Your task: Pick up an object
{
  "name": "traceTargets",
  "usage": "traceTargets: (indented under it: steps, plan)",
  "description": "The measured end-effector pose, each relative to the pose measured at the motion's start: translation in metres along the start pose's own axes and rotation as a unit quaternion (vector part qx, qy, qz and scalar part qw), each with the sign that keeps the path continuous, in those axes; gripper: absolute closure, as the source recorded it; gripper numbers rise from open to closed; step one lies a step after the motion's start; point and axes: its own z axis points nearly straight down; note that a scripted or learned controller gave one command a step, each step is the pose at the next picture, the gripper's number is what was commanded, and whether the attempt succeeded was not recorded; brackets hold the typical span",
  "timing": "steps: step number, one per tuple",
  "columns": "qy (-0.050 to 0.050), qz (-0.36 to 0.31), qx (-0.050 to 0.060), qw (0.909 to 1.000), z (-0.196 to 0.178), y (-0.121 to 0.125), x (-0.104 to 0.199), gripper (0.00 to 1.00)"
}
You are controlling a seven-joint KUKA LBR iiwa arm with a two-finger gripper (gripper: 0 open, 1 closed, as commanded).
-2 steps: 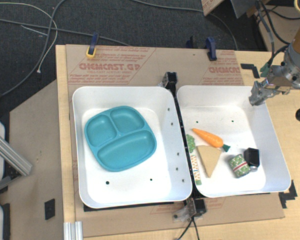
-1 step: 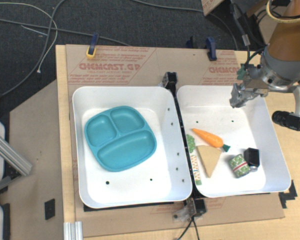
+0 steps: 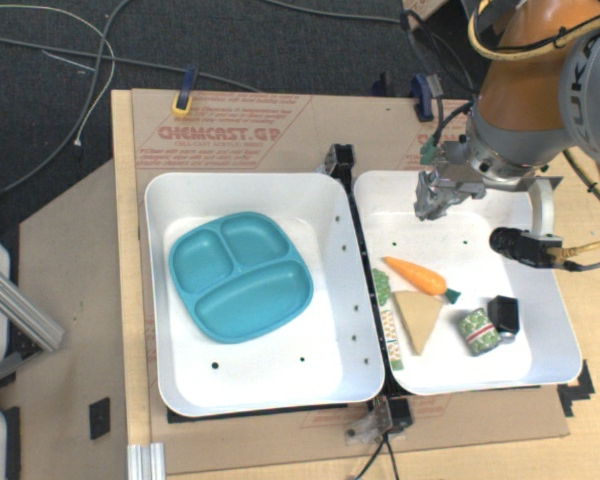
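My gripper point(image 3: 432, 206) hangs over the back of the right bin point(image 3: 550, 368), above and a little right of an orange carrot point(image 3: 416, 277) that lies near the bin's middle. A tan wedge point(image 3: 417, 318) rests just in front of the carrot. A green patterned strip point(image 3: 383, 293) lies along the bin's left wall. To the right sit a small green block point(image 3: 477, 330) and a black piece point(image 3: 504, 314), touching each other. Nothing shows between the fingers.
The left bin point(image 3: 170, 368) holds a blue divided plate point(image 3: 242, 274). A black clamp point(image 3: 339, 158) sits at the back where the bins meet. A black cylinder point(image 3: 520, 243) with a cable juts over the right bin's right side. Cardboard underlies both bins.
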Motion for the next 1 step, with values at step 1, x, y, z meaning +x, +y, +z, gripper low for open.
traceTargets:
  steps: [1]
  plan:
    - [-0.001,0.0,-0.001,1.0,0.0051,0.0077,0.0483,1.0]
